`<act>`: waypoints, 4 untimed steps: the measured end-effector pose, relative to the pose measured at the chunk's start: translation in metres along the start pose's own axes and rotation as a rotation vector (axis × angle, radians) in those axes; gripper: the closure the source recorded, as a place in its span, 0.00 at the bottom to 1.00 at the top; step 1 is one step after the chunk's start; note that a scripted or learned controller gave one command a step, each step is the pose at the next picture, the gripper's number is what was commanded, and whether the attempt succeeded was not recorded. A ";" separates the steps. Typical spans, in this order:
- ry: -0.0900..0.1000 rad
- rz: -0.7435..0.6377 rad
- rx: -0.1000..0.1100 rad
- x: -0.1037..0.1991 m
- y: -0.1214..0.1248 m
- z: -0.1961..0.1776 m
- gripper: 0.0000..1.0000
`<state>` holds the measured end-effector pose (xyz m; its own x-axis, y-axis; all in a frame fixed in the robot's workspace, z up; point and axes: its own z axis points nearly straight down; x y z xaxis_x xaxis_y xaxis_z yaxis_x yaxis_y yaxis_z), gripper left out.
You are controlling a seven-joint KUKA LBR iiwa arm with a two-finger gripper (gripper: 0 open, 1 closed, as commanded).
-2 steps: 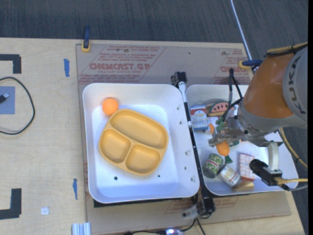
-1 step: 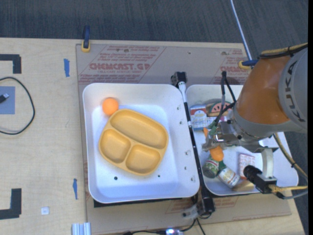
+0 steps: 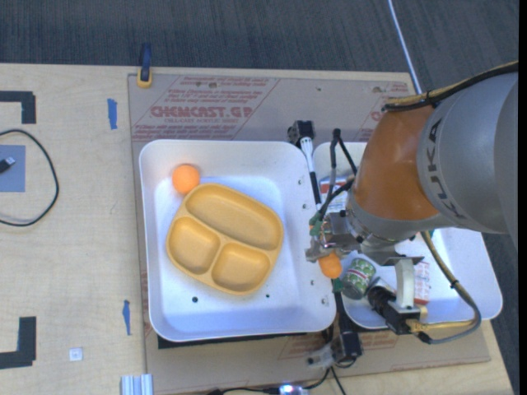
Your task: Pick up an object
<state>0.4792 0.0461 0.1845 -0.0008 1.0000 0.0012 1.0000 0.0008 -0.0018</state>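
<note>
- Pincer [image 3: 324, 249] sits low over the seam between the two white bins, under the bulk of the orange-banded wrist; we see metal parts at its tip, but we cannot tell from this view how it is set, or whether anything is in it.
- Just below the pincer, touching or nearly touching its tip, lies a small orange ball [image 3: 330, 266]. We take this as the likeliest target: it is the nearest thing by far.
- Beside that ball, a little further down and away from the left bin, sits a green-and-white round can [image 3: 356, 276], close enough that the two may be touching.
- The relation that matters: the small orange ball lies straight under the tip, at the near wall of the right bin [image 3: 482, 303], so we judge the coming move to be a short drop, not a sideways reach.
- Being round, the ball has no long axis to line up with; our concern is that it could roll off toward the can or the bin wall when pressed.
- Well away from the pincer, across the left bin [image 3: 156, 220], rest a yellow divided tray [image 3: 225, 237] and a second orange ball [image 3: 186, 178] just beyond the tray's far corner.
</note>
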 end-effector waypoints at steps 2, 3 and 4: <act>-0.001 0.000 -0.003 -0.005 0.000 0.000 1.00; -0.001 0.000 -0.006 -0.007 0.001 -0.013 1.00; -0.001 0.001 -0.001 -0.053 0.000 0.000 1.00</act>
<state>0.4797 -0.0066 0.1847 0.0002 1.0000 0.0004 1.0000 -0.0002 -0.0006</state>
